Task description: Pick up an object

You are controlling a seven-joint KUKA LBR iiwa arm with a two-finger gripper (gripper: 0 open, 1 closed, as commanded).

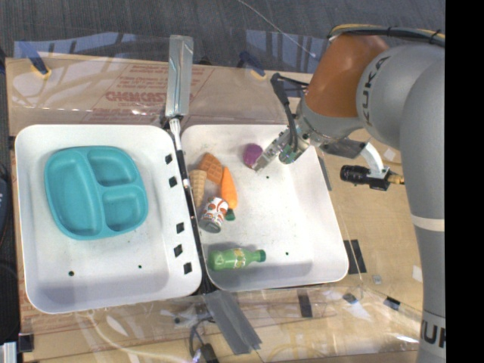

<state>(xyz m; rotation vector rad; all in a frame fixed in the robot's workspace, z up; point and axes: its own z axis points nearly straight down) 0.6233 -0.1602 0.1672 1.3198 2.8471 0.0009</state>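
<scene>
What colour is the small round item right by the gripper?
Purple: the small round item lies in the right bin, seen in the camera view.

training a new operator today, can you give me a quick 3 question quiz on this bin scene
1. True or false: the teal divided tray lies in the left bin.
2. Which object lies closest to the end effector? A) green bottle B) purple object C) carrot
3. Which bin is the end effector over?

Key: 1. true. 2. B. 3. The right bin, near its far edge.
</scene>
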